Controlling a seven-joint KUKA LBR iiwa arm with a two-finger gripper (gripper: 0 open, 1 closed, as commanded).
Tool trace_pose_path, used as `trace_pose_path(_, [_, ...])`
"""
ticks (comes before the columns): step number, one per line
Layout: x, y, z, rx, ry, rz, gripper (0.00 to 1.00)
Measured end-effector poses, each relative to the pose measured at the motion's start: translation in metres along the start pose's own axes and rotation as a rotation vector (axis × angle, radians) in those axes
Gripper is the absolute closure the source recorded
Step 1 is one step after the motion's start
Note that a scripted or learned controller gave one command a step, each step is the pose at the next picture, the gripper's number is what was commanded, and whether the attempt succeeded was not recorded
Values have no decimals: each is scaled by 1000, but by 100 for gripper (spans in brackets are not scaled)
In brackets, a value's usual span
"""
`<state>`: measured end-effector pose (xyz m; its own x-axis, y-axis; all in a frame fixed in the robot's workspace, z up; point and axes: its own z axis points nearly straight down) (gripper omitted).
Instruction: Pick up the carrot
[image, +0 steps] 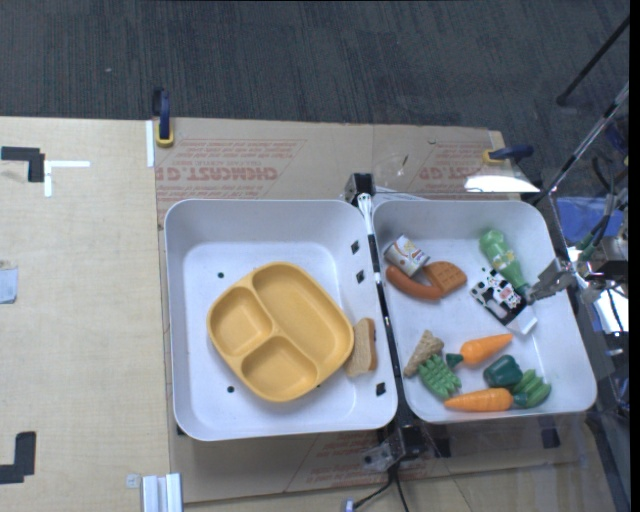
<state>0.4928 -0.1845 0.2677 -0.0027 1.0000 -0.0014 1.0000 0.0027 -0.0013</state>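
Lying in the right bin (560, 300), two carrots (485, 348) (479, 401) flank a green pepper (503, 373); whether the gripper (548, 285) nearby is wide or narrow cannot be told.

L bin (190, 330) holds a divided plate (280, 330) at centre, w/ a bread slice (362, 347) touching its R edge. R bin (560, 300) sits just beside it. In R bin: sausage (412, 285) at rear L, bottle (500, 258) rear R, two carrots (485, 347) (480, 401) toward front, one behind the other, w/ a wedge (424, 351) L of them.
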Motion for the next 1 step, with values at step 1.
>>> trace_pose_path(1, [2, -14, 102, 0, 1, -167, 0])
